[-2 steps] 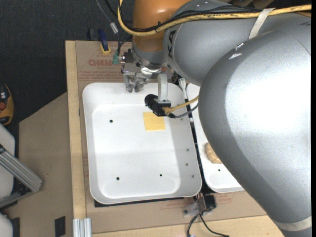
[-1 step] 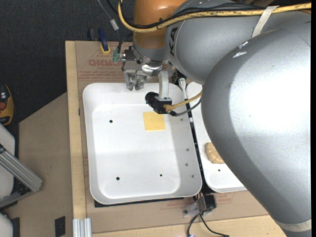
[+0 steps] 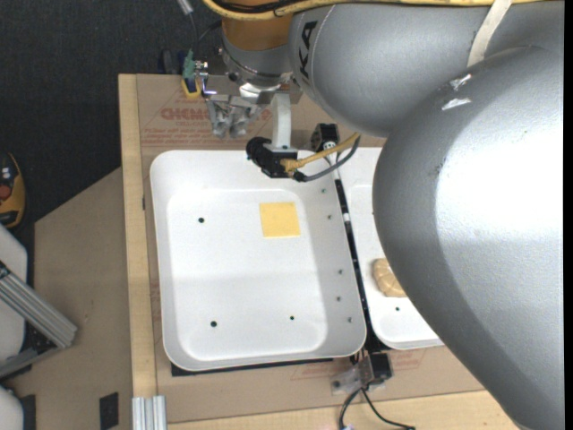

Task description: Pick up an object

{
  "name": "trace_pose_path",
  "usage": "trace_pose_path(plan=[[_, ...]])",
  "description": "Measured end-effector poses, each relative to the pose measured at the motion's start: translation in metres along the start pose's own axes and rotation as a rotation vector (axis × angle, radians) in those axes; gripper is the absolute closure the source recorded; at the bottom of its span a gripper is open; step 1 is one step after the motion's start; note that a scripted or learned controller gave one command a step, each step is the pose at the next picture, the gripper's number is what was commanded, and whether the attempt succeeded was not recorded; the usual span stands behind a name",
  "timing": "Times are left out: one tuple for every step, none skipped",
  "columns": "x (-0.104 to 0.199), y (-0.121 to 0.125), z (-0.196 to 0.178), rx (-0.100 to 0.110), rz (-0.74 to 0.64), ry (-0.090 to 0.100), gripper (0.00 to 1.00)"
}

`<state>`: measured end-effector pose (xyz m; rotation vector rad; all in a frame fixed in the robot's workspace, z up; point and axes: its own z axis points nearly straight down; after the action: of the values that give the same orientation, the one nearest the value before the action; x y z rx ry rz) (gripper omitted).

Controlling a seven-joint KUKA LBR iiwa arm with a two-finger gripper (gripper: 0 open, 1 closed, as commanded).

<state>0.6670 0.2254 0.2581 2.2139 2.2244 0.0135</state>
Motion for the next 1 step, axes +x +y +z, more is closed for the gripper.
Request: trace_pose_path(plan=[[-0.0257, -0.0435, 0.0945, 0.019, 0.007, -0.007, 1.00]])
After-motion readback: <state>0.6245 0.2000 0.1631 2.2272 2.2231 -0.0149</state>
